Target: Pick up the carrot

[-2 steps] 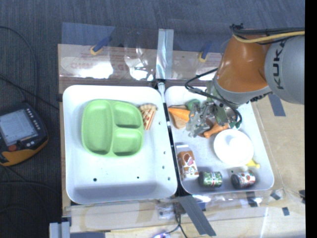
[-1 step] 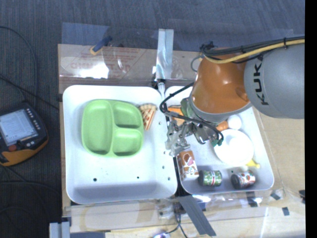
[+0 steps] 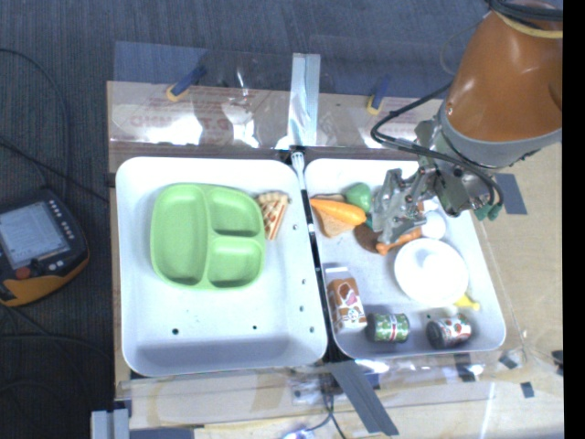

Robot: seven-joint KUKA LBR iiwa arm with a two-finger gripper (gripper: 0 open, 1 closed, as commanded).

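The carrot (image 3: 336,211), orange and tapered, lies near the top left corner of the right bin (image 3: 489,323), pointing left. My gripper (image 3: 395,216) hangs low over the upper middle of that bin, just right of the carrot and apart from it. A thin orange piece (image 3: 403,239) pokes out right beneath the gripper, beside a brown item (image 3: 366,237). A green vegetable (image 3: 359,194) touches the carrot's right end.
In the right bin sit a white bowl (image 3: 430,270), two small cans (image 3: 393,327) (image 3: 448,331), a brown packet (image 3: 345,303) and a yellow bit (image 3: 467,302). The left bin (image 3: 146,337) holds a green divided plate (image 3: 207,235) and a pizza slice (image 3: 272,213).
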